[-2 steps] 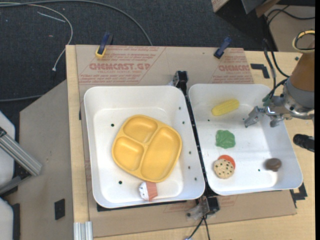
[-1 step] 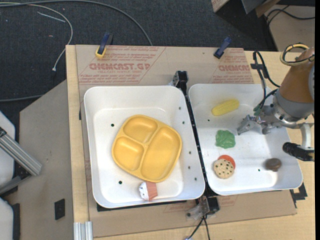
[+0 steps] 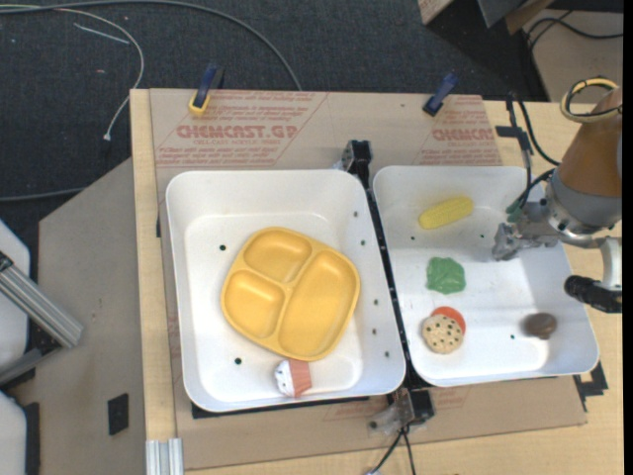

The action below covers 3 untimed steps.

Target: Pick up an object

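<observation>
Two white bins on the cardboard bench; nothing is picked up yet, so the whole grasp is left to do.
Gripper hangs low over the right bin; if it is clenched or released I cannot tell; yellow corn lies just to its left, green piece near below, cookie and brown lump farther.

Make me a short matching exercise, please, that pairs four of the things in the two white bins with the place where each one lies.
Things:
1. yellow divided plate
2. corn cob
3. cookie
4. brown lump

Places:
A. near side of the right bin, towards its right edge
B. far side of the right bin
C. middle of the left bin
D. near side of the right bin, just below the green piece

Pairs: 1-C, 2-B, 3-D, 4-A
</observation>
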Tool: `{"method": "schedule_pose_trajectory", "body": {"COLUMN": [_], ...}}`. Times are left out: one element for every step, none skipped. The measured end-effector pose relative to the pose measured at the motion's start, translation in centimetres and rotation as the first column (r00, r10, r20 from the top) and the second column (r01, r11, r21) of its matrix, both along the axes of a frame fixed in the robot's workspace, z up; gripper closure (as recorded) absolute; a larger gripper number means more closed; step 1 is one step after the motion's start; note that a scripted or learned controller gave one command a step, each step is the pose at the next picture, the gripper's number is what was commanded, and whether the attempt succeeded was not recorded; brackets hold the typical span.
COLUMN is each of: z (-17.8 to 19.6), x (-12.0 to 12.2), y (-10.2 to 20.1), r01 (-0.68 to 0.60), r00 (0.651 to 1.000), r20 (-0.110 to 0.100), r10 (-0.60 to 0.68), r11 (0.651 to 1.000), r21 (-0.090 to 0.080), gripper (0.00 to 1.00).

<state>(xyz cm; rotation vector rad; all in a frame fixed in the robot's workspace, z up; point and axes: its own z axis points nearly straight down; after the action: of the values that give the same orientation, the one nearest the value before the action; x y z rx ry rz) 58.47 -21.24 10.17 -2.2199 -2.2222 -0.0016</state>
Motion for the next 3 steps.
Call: {"method": "schedule_pose_trajectory", "body": {"z": [5.7,10.7,15.7], "x": [-0.7,-1.0,-0.7], "y": [-0.6,0.3,1.2], "r01": [0.001,0.000,-0.001], "r00": [1.000,1.000,1.000], "r20": [0.004,0.003,0.007], "r10": [-0.001,0.000,0.001], "r11": [1.000,1.000,1.000], "r21": [-0.003,-0.002,-0.003], "gripper": [1.00,1.00,1.00]}}
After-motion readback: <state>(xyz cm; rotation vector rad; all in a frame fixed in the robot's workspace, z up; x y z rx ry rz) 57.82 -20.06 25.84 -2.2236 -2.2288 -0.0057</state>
